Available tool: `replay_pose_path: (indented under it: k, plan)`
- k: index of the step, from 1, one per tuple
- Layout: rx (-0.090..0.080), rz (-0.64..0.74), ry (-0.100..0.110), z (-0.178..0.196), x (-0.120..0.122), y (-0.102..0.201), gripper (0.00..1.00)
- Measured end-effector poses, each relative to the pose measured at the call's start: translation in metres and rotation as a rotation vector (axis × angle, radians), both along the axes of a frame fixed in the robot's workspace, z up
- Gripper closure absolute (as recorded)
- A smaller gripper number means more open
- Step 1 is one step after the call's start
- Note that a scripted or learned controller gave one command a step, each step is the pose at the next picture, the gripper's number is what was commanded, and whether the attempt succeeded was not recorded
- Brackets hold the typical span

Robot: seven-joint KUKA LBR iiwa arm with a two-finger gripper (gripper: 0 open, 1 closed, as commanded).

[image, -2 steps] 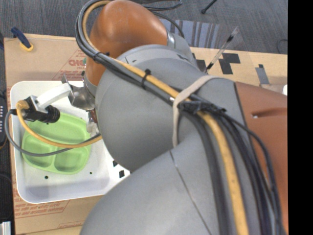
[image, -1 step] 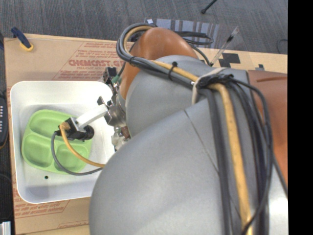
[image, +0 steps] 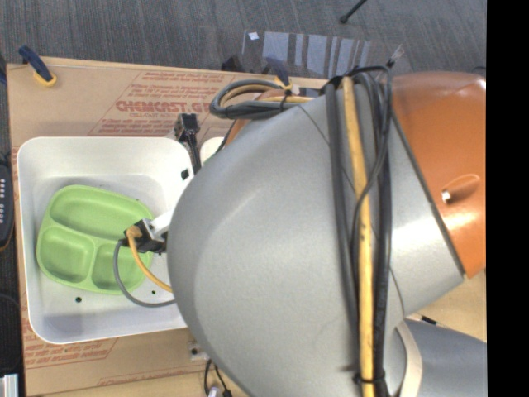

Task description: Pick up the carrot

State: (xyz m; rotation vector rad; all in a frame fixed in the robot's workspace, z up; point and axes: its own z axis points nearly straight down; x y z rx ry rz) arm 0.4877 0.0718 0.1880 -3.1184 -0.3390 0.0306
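Carrot could not be located beneath the grey arm (image: 314, 255), which covered the right bin; the claw's state could not be told. Reaching was judged under way over the left bin (image: 33, 222) holding a green tray (image: 83, 230); locating came next.

Most of the view is covered by the grey arm (image: 297, 255), which hangs over the right part of the surface (image: 107, 106), so the room under it cannot be judged. In the left bin (image: 33, 164), a green divided tray (image: 83, 238) is lying on the floor and takes up the left and middle part. A grey cable loop (image: 132, 292) and a black connector (image: 142, 236) are hanging over the tray's right edge. Free white floor is seen along the upper wall of the bin and along its lower wall. A clamp (image: 37, 66) is fixed at the upper left corner of the surface.
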Motion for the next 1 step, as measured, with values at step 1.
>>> replay_pose_path:
  k: [1]
  plan:
    - [0.011,0.023,0.011,0.0104,-0.0006,0.0066,1.00]
